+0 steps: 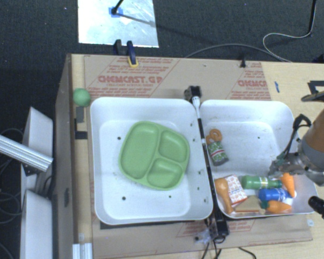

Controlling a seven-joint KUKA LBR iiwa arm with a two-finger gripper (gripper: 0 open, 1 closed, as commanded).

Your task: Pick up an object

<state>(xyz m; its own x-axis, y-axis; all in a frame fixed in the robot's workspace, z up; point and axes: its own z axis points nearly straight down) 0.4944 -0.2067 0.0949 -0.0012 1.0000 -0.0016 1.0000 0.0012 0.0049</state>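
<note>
— Carrot [288,184], that's what it's nearest to. See it, orange, at the near right corner of the right bin [243,109], lying against the blue thing [270,194]?

— I see a whole heap there. Green bottle [254,182], a packet [235,190], another orange piece [279,206] by the near wall.

— Right, all touching. The gripper [283,166] sits just above that pile, at the bin's right wall. Can you tell if the jaws are apart?

— No, I cannot tell; it's dark and small from here.

— Then I'd say it should come straight down on the carrot's middle, fingers either side of its narrow width, not along it.

— And watch the bottle, which lies just beside it. A finger landing on that would likely shove the lot.

— The small bottle [218,151] by the left wall stands apart; easier pick, I'd guess.

— Maybe. The green tray [154,155] in the left bin [113,198] looks too flat to pinch.
</note>
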